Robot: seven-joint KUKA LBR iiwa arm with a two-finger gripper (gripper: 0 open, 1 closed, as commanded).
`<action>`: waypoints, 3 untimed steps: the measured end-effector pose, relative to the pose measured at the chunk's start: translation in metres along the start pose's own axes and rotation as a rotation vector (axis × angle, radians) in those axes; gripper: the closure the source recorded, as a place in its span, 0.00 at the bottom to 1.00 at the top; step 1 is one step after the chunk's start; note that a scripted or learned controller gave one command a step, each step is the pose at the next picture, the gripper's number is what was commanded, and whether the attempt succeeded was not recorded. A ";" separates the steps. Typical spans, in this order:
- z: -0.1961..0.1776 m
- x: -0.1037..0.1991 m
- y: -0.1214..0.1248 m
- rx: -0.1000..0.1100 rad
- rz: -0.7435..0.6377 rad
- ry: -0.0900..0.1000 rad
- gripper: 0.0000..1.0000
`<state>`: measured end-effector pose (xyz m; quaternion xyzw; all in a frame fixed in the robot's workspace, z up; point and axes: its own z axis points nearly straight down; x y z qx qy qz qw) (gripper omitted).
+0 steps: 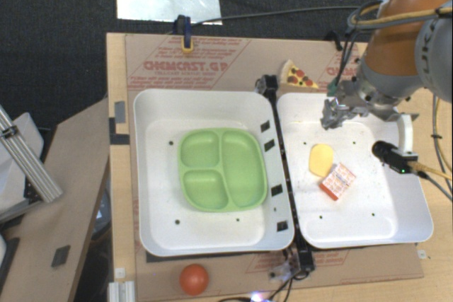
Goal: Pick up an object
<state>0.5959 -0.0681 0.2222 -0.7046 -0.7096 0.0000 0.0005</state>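
The right bin [396, 223] holds a yellow rounded piece [320, 159] and, just below and to its right, a small red and white packet [337, 182]. My gripper [333, 115] hangs over the upper part of this bin, above and slightly right of the yellow piece, and nothing shows between its fingers. The left bin [152, 173] holds a green divided tray [221, 168].
A toy pizza slice [299, 74] lies on the board behind the right bin. An orange ball [194, 279] rests on the board in front of the left bin. A blue and yellow clamp [185, 33] stands at the board's far edge.
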 end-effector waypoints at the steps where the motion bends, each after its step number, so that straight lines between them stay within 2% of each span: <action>1: 0.010 0.048 -0.019 -0.001 -0.001 0.001 1.00; 2: 0.010 0.100 -0.025 -0.001 -0.003 0.002 1.00; 3: 0.000 0.158 -0.042 -0.002 -0.003 0.001 1.00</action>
